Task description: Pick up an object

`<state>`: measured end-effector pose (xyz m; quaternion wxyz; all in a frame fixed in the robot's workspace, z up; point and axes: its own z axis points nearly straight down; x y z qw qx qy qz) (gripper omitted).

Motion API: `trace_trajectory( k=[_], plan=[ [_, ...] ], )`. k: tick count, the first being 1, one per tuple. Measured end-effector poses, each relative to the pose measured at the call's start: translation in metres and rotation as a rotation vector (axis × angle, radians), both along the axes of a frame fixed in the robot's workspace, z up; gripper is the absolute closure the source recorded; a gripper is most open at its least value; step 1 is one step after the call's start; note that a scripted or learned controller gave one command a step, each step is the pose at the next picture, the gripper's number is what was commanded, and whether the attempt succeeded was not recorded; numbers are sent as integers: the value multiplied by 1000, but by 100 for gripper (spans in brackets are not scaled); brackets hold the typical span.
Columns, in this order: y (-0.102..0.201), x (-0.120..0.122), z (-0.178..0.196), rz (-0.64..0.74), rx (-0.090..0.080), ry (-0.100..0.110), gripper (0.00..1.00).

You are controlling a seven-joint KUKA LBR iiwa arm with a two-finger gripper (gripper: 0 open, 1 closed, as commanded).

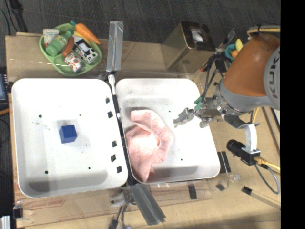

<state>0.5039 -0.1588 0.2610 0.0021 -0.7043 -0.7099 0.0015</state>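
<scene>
Pink crumpled cloth lies in the right white bin, on its left side, pressed close to the wall that splits the two bins. It runs from the middle of that bin down almost to the bottom edge. My gripper hangs over the right bin, near the middle of the frame, just to the right of the cloth's top corner. I cannot tell if my jaws are wide or narrow, and I see nothing between them. My grey arm with the orange band comes in from the right side of the frame, above the bin's right rim. Bare white floor shows to the right of the cloth and under my gripper, so there is room to move there.

A small blue cube sits alone in the left white bin, well away from all its walls. A green bowl of toy food sits at the upper left, outside the bins.
</scene>
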Motion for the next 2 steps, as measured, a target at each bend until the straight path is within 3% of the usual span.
trace_trajectory(
  k=[1,2],
  plan=[
    [-2,-12,-67,-272,0,2,0],
    [16,24,-95,-631,-3,1,0]
  ],
)
